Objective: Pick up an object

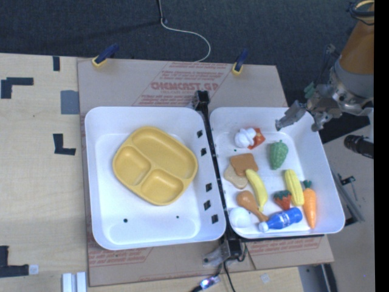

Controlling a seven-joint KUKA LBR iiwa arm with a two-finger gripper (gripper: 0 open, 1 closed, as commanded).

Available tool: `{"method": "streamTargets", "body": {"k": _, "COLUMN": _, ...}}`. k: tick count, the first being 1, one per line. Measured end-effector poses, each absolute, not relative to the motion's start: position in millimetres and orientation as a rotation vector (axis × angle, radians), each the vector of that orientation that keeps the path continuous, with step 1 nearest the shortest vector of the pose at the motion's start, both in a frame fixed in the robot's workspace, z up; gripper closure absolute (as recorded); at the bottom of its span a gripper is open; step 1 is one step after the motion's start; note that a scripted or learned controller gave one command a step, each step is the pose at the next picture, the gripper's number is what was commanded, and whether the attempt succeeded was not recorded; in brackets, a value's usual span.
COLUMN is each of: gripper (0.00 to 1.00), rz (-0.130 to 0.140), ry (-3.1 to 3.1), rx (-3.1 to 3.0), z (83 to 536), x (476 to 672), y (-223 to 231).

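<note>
The right bin (325, 163) holds several toy foods: a white and red piece (248, 138), a green vegetable (278, 154), a bread slice (242, 164), a banana (256, 188), a corn cob (293, 186), a carrot (310, 206), a drumstick (249, 202), a blue bottle (283, 219) and a white egg (239, 216). My gripper (302, 120) hangs above that bin's far right corner, open, with nothing between its fingers. It is up and to the right of the green vegetable, apart from every toy.
The left bin (100, 181) carries a yellow divided plate (155, 164). Both bins rest on a cardboard sheet (176, 87) held by clips at the far edge. A white cable (182, 32) loops across the dark floor behind.
</note>
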State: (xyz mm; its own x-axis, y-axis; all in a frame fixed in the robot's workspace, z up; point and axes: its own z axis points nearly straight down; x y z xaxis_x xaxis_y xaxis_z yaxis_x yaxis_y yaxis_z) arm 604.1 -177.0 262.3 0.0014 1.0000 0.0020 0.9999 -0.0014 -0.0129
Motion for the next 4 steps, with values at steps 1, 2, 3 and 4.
{"method": "streamTargets", "body": {"k": 1, "gripper": 0.0, "rz": 0.002, "ry": -2.222, "rx": -2.219, "z": 269.2, "x": 606.2, "y": -176.8}}
{"method": "streamTargets", "body": {"k": 2, "gripper": 0.0, "rz": 0.008, "ry": -2.22, "rx": -2.216, "z": 212.5, "x": 596.9, "y": -170.5}}
{"method": "streamTargets", "body": {"k": 3, "gripper": 0.0, "rz": 0.007, "ry": -2.222, "rx": -2.215, "z": 154.2, "x": 605.1, "y": -166.2}}
{"method": "streamTargets", "body": {"k": 4, "gripper": 0.0, "rz": 0.004, "ry": -2.228, "rx": -2.223, "z": 113.3, "x": 602.9, "y": -169.2}}
